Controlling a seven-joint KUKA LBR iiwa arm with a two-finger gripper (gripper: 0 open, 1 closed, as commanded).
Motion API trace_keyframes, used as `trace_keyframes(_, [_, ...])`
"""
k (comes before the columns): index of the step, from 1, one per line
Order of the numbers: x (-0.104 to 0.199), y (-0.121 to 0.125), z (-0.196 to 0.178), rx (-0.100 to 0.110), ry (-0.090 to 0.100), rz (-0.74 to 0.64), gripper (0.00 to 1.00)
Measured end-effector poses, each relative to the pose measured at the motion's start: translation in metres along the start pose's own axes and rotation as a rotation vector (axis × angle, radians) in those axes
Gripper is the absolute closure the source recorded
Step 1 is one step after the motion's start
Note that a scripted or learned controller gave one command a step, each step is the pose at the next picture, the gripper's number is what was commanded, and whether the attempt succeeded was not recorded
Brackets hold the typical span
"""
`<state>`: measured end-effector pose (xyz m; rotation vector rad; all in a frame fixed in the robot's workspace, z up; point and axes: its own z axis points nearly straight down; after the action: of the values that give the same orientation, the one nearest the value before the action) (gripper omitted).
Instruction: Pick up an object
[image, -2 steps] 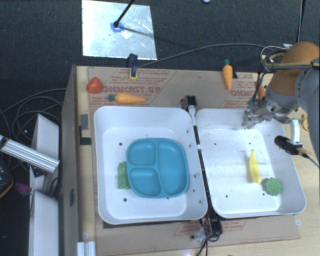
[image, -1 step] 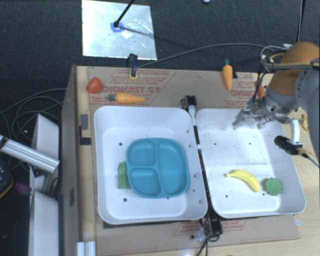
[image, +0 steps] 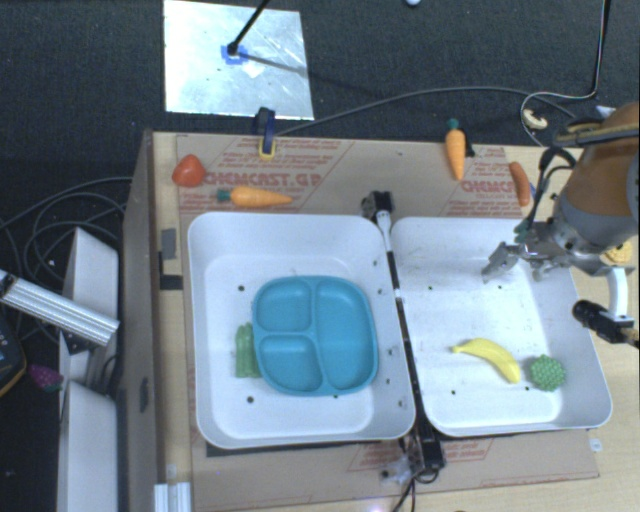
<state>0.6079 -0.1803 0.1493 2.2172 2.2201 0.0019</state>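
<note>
A yellow banana (image: 488, 357) lies in the right bin (image: 440, 300), toward its front. Just right of it sits a small green knobbly ball (image: 547, 372). My gripper (image: 520, 262) hangs over the right bin's back right part, well behind the banana and the ball. It is open with nothing between its fingers. In the left bin (image: 215, 300) rests a blue divided plate (image: 315, 335), and a green piece (image: 245, 350) lies against the plate's left edge.
On the cardboard behind the bins lie a carrot (image: 260, 197), a red tomato (image: 187, 170), a second carrot (image: 455, 150) and an orange piece (image: 520, 183). A black divider clip (image: 379, 207) sits between the bins at the back. Cables run over the back right.
</note>
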Motion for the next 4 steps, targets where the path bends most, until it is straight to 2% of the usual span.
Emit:
trace_keyframes(1, [0.024,-0.054,-0.013,0.002,0.001,0.0,0.0])
trace_keyframes(2, [0.024,-0.099,0.061,-0.006,0.001,0.0,0.0])
trace_keyframes(3, [0.025,-0.098,0.05,-0.01,0.002,-0.002,1.0])
trace_keyframes(4, [0.025,-0.098,0.05,-0.009,0.003,-0.002,0.0])
